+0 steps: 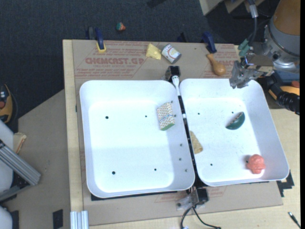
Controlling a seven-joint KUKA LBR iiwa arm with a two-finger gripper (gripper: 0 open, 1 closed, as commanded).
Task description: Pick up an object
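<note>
My gripper (239, 78) hangs over the far edge of the right bin (271, 128), near its back right corner, and nothing shows in it. In that bin a teal curved object (235, 121) lies at centre right and a pink lumpy object (256, 163) sits near the front right corner. A tan flat piece (195, 143) rests against the divider side of the right bin. The left bin (95, 128) holds a small patterned box (166, 115) near its right wall.
Behind the bins on the cardboard lie a yellow wedge (153, 52), a small white box (170, 53) and an orange-brown pear-shaped item (217, 65). Blue clamps (99, 38) (208, 41) grip the board's back edge. A black bracket (173, 73) sits between the bins.
</note>
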